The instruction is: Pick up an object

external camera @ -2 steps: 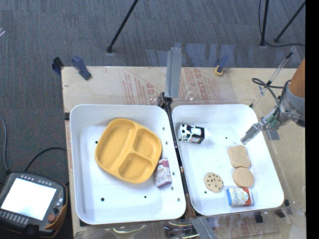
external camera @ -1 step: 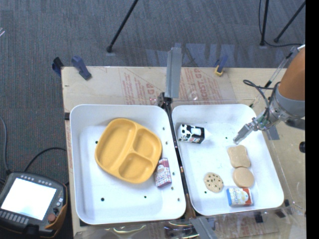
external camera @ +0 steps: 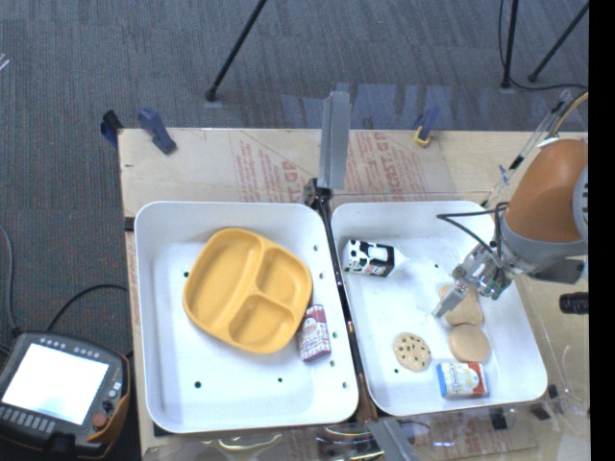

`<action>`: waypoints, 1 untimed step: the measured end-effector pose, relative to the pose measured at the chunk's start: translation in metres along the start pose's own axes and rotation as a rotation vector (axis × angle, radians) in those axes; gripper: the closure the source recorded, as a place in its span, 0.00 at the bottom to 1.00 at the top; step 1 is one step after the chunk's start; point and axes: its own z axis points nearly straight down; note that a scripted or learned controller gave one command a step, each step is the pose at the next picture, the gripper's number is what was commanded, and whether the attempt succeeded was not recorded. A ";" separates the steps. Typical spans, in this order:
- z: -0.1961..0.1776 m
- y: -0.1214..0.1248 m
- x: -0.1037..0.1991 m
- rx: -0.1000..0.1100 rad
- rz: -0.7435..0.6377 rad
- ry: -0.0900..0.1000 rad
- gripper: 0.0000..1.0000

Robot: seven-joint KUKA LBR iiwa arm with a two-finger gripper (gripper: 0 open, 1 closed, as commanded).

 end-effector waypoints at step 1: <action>-0.078 0.059 0.043 -0.001 0.983 -0.002 0.00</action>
